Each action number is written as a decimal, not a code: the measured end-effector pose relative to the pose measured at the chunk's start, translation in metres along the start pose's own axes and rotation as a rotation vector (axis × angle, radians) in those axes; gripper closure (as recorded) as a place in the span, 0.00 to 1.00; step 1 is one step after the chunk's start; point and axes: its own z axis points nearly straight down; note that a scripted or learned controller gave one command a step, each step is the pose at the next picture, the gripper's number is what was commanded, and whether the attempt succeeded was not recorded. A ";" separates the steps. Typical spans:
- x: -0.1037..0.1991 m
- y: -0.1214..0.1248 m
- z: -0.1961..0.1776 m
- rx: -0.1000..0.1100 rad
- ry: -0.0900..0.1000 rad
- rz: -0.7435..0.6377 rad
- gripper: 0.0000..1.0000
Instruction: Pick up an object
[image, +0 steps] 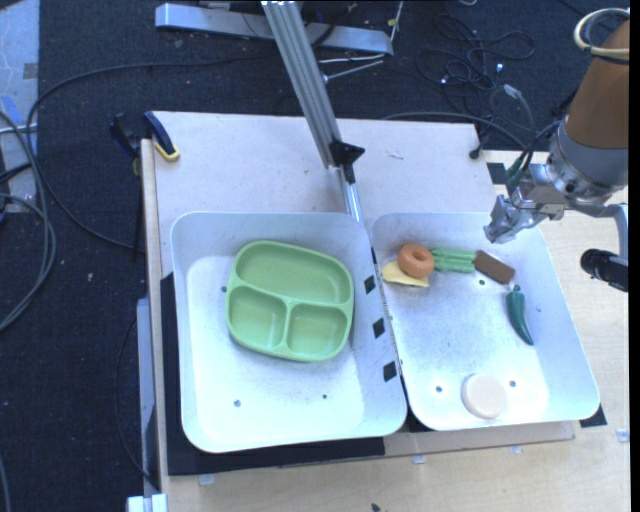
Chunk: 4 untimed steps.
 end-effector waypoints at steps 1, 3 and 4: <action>0.059 0.005 0.018 0.001 0.000 -0.002 1.00; 0.156 0.004 0.025 0.000 0.000 -0.001 1.00; 0.203 -0.002 0.040 0.002 0.000 -0.001 1.00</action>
